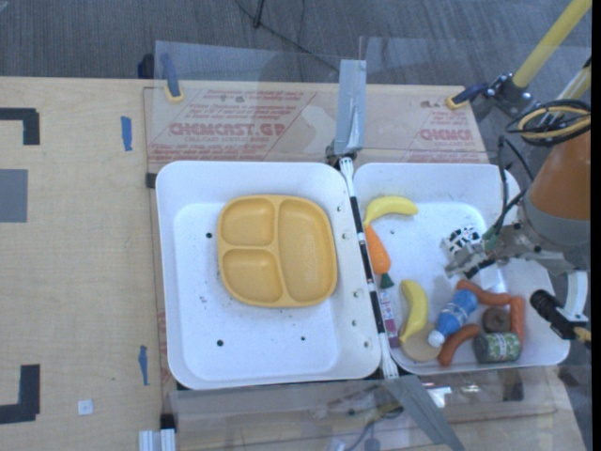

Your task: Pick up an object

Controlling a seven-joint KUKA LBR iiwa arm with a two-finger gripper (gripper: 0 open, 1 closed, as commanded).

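Observation:
My gripper hangs low over the middle of the right bin, reaching in from the right under the orange band of the arm. A small black-and-white cow toy lies just up and left of it. Just below it are a blue bottle and an orange-red sausage. Further left in the same bin lie a yellow banana, an orange carrot and a second banana.
A green can, a brown round piece and another sausage crowd the right bin's near corner. A yellow divided plate rests in the left bin. Cables and a yellow pole stand at the back right.

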